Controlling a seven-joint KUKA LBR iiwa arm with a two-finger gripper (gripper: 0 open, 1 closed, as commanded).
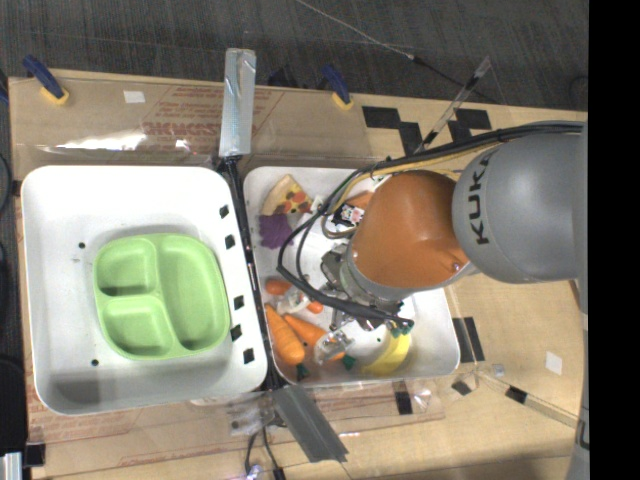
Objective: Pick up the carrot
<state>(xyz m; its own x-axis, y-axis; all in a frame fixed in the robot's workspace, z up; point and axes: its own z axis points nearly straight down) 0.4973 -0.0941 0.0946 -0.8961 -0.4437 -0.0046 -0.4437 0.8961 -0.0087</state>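
Hovering gripper low over carrot in right bin; finger state not discernible, hidden under wrist.

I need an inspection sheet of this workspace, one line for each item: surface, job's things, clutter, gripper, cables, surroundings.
Surface: wooden bench bearing two white bins, left bin and right bin.
Job's things: carrot lies at the lower left of the right bin, beside a second orange piece.
Clutter: pizza slice and purple piece at the right bin's top left; yellow piece at its bottom; green divided tray in the left bin.
Gripper: gripper low over the right bin, close right of the carrot; nothing seen held.
Cables: black cables loop from the arm over the right bin.
Surroundings: dark carpet; blue clamps on the bench edge.
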